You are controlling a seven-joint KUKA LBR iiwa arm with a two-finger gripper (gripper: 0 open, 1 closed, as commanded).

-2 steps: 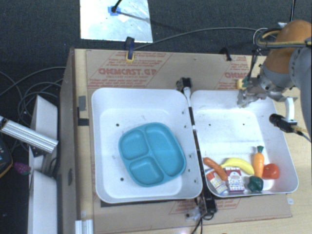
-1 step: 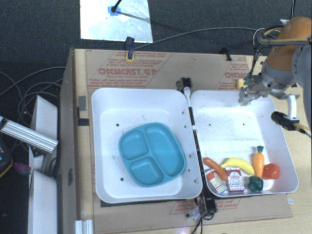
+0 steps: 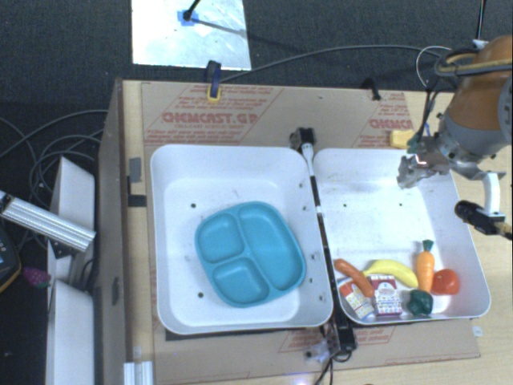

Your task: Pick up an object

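target: the banana [image 3: 393,272], a small yellow toy fruit, my pick as the easiest of the pile to lift.
where it lies: in the right bin [image 3: 377,191], at the near end, on its side and curved, touching the things around it.
how it should handle: likely light, stiff moulded plastic with a smooth, slightly slippery skin; not fragile by the look of it.
where to take hold: across the thick middle of the curve, pinching its narrow width from above, since the tapered ends would probably slip out.
neighbours beside the banana: a sausage [image 3: 354,276] to its left, a small printed box [image 3: 387,297] just below it, a carrot [image 3: 425,267] to its right, then a tomato [image 3: 446,281] and a dark green piece [image 3: 420,301] further right.
risk: the pile is tight, so a closing pinch may catch the box or carrot too.
claw: the claw [image 3: 414,169] hangs over the far right part of the same bin, well apart from the banana; whether it is wide or narrow i cannot tell, and nothing is seen held in it.
arm: grey with an orange band [image 3: 481,79], reaching in beyond the banana to the right.
further out: left of the banana, past the divider, the left bin [image 3: 184,183] carries a blue 3-part tray [image 3: 250,253].
under all: both bins sit on the bench [image 3: 240,111], covered in printed brown paper.
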